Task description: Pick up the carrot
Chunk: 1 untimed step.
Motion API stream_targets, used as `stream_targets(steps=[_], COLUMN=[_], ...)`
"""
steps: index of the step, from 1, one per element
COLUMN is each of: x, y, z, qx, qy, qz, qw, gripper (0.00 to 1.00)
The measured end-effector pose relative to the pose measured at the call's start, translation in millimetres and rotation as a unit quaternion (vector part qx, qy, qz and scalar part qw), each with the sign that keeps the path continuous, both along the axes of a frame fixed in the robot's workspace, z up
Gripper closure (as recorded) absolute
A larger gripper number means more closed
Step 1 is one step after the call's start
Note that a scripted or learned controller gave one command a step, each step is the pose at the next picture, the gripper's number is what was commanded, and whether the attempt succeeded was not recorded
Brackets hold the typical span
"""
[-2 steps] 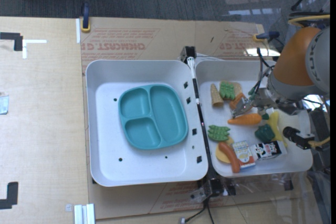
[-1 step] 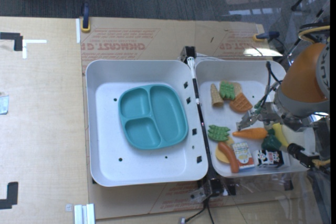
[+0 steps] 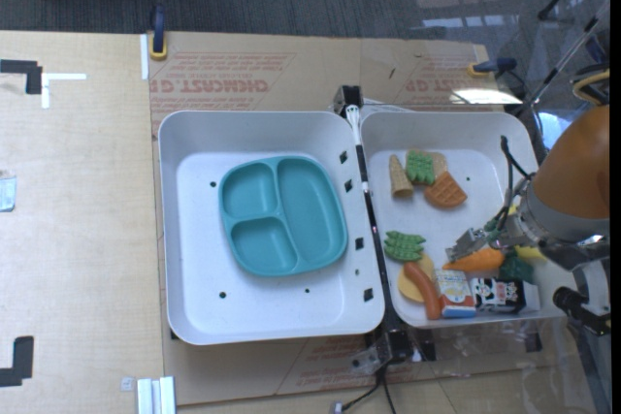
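The carrot (image 3: 473, 260) is orange with a green and yellow top at its right end. It lies across the lower right part of the right bin (image 3: 485, 133). My gripper (image 3: 482, 237) hangs directly over the carrot, right at its upper edge, on the grey arm with the orange band (image 3: 582, 177) that comes in from the right. From this angle I cannot make out whether it is touching the carrot.
The right bin also holds a cone (image 3: 400, 176), a green toy (image 3: 421, 167), an orange slice (image 3: 447, 193), a leafy green (image 3: 404, 244), a sausage (image 3: 425, 290) and two small cartons (image 3: 500, 294) close below the carrot. A teal divided plate (image 3: 283, 216) lies in the left bin (image 3: 184, 238).
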<state>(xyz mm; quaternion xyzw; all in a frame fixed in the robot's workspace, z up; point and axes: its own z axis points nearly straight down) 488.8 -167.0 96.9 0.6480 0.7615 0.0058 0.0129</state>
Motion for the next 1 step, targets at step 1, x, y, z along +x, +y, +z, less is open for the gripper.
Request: stream_targets(steps=[1], x=[1.4], y=[-1.3], z=[8.7], qx=[-0.0002], qy=[-0.001], qz=[-0.003], qw=[1.0000], gripper=[1.00])
